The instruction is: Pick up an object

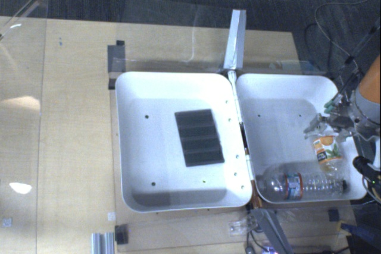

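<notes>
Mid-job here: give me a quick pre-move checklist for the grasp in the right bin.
1. Gripper over the right bin: ok, near its right wall.
2. Target under it: ok, a small orange packet lies just below the fingers.
3. Object between fingers: cannot tell; the fingers look bare, but the view is blurred.
4. Finger opening: cannot tell.
5. Neighbours: not ok, the clear bottle lies close beside the packet.
6. Left bin: ok, its black pad is apart from the arm.

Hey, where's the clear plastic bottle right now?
The clear plastic bottle lies on its side along the near wall of the right bin, just below a small orange-labelled packet near the tool.
</notes>
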{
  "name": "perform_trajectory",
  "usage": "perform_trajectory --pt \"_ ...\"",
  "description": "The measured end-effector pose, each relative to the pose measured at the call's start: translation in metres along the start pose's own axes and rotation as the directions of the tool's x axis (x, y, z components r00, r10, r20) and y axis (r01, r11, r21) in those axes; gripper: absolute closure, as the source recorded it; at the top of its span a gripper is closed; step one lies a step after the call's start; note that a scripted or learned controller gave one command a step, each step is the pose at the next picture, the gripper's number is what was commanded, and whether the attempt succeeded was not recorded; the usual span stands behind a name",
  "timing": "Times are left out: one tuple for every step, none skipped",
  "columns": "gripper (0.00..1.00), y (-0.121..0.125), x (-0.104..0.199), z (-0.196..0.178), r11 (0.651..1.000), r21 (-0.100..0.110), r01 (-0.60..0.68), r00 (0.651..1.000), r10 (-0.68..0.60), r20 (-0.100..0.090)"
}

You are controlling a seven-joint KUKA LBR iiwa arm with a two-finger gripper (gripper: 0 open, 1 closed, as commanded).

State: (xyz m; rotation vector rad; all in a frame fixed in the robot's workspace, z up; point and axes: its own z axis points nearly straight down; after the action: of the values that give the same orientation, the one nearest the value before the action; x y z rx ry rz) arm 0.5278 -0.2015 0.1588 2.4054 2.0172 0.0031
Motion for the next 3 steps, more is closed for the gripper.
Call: perform_trajectory --pt "0.00 -0.009 0.001 0.062 0.998 -0.005 0.057 0.998 -0.057 0.000" --pt "0.00 0.050 0.010 0.005 1.000 -0.004 0.024 1.000 -0.024 0.000" --pt "0.00 0.024 0.005 0.070 0.998 -0.015 0.064 0.998 -0.064 0.002"
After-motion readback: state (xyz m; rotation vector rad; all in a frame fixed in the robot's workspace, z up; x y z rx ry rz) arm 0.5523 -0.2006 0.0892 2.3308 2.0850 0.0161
